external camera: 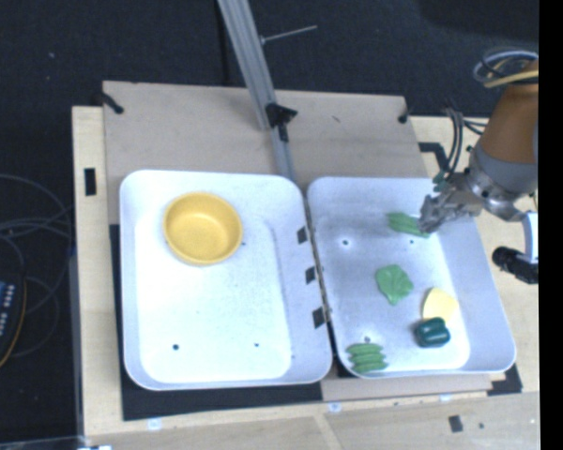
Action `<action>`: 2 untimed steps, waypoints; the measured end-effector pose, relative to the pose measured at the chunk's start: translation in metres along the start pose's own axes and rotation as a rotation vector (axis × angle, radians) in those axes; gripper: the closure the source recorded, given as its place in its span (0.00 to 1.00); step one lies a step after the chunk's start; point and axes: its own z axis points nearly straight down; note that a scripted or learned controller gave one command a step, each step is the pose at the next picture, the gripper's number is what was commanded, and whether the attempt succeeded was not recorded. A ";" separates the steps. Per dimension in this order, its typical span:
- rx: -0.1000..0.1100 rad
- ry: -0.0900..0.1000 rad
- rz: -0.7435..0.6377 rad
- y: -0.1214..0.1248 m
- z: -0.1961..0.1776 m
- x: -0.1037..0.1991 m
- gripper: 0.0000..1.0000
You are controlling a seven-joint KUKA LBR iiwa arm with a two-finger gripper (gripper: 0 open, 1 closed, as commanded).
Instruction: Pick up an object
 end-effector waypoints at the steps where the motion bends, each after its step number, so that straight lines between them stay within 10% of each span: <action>1: 0.000 0.000 0.000 -0.001 -0.063 0.001 1.00; 2: 0.005 0.002 -0.001 -0.001 -0.068 0.001 1.00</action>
